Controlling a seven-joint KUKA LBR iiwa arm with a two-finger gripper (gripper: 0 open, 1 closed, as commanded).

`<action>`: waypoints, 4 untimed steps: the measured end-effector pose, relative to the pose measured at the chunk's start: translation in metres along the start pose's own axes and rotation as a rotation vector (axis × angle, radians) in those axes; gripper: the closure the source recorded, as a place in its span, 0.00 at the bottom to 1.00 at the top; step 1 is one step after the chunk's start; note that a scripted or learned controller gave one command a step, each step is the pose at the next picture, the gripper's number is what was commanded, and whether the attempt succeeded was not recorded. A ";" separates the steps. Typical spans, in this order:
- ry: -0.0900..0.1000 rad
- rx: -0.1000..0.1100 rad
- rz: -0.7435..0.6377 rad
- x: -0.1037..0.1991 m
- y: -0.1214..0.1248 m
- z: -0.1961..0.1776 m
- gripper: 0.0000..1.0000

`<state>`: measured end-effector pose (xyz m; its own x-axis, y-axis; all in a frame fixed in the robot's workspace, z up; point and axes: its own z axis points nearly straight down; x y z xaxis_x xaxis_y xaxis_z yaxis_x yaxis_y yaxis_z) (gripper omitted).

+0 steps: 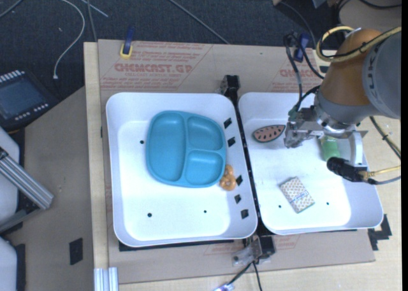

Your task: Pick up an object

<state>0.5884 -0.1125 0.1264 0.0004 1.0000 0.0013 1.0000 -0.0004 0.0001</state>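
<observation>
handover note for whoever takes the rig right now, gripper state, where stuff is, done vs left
Gripper: low in the right bin, beside the brown oval object; nothing visibly held.
Right bin also holds a patterned packet and a green object partly behind the arm.
Left bin: blue divided plate, small orange-brown item at its lower right edge.
Done: no pick yet.
Left: grasp and lift one object.

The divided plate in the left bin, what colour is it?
Light blue; the divided plate shows plainly in the camera view.
</observation>
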 end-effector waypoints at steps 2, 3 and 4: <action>-0.002 -0.007 -0.002 0.005 0.001 -0.114 1.00; 0.000 -0.001 -0.005 0.052 0.011 -0.104 1.00; 0.000 -0.002 -0.006 0.108 0.025 -0.101 1.00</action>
<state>0.6136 -0.0049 0.2275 -0.0053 1.0000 0.0014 1.0000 0.0053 0.0017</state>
